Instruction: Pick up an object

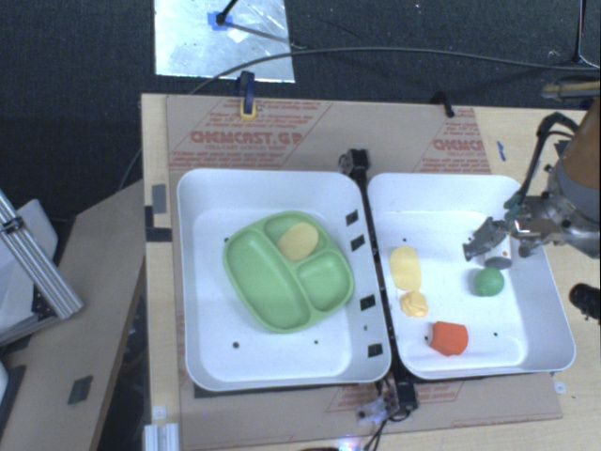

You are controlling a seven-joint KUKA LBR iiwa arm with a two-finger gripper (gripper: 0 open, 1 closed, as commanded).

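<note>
pincer (490, 244) above green ball (488, 282) | right bin (441, 195)

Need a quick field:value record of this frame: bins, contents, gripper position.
left bin: green divided plate, tilted, with a yellow piece in its upper compartment
right bin: pale yellow block, small yellow lump just below it, green ball, orange piece
gripper: over right bin, above and just left of the green ball
held: nothing seen between the fingers
arm: enters from right
</note>
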